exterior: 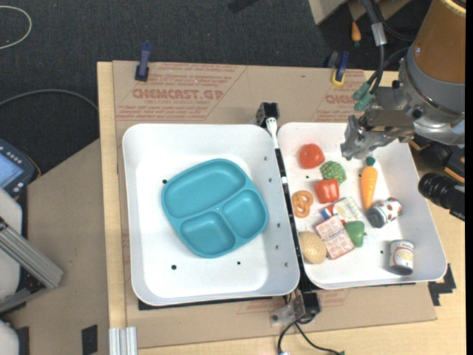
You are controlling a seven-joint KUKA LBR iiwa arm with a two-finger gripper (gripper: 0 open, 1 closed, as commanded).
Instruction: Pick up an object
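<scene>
**Gripper poised over the far part of the right bin, above a scatter of toy foods**

Camera view. The grey arm [436,58], with its orange band, enters from the right and ends in a metallic grey gripper [358,148] over the far part of the right bin [432,254]. Its tips hang just above and between the broccoli and the carrot. How far the jaws stand apart cannot be told from this angle, and nothing can be seen held between them.

The right bin is a shallow white tray with rounded corners and a smooth, matte surface. In it lie small toy foods:
- a glossy red tomato [311,155], round, near the far left;
- a green, knobbly broccoli floret [333,171] just beside it;
- a red pepper [327,191], blocky and smooth, just beside the broccoli;
- an orange carrot [368,187], tapered, with a green tip at its far end;
- a brown pretzel [301,203], looped, near the bin's left wall;
- a tan, rounded potato-like piece [312,248] at the near left;
- flat printed packets [334,231] and a green piece [355,232] in a touching cluster;
- two small cylindrical cans, one lying beside the carrot [384,212], one upright near the right corner [401,257].

The left bin [148,205], of the same white form, holds a teal plastic plate [214,207] with three compartments, smooth and rounded. Both bins rest on a brown cardboard sheet [185,87] printed with red lettering, clamped at its far edge.
</scene>
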